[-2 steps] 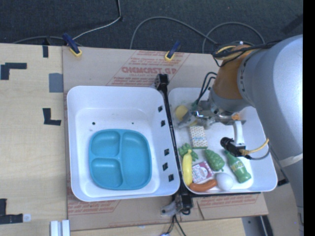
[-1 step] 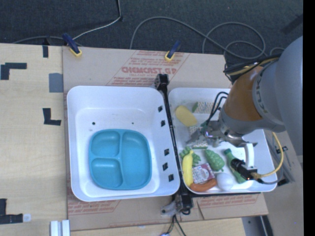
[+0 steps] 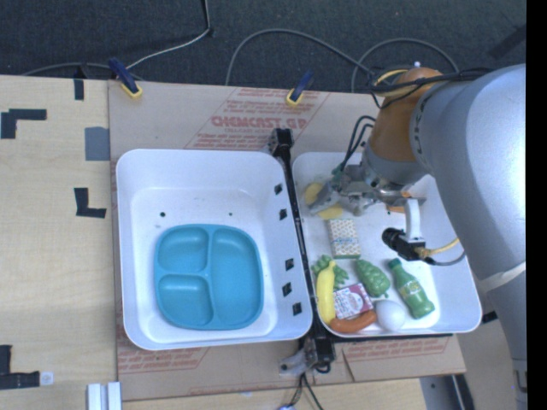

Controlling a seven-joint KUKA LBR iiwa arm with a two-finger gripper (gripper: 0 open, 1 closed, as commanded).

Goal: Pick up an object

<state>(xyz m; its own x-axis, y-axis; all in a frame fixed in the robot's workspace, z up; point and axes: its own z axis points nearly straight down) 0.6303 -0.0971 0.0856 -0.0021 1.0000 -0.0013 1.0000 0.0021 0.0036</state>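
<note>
I bring my tool (image 3: pixel 342 193) low over the yellow toy (image 3: pixel 314 194) in the right bin (image 3: pixel 444 319) to grab it; I cannot tell its grip.

A blue divided plate (image 3: pixel 208 278) lies in the left bin (image 3: pixel 137 178) (three compartments).

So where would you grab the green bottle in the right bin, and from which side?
Probably across the green bottle's wide body, coming straight down from above. It lies flat, neck pointing toward the bin's far side, with the white egg close beside its base, so fingers fit best across its middle.
</note>
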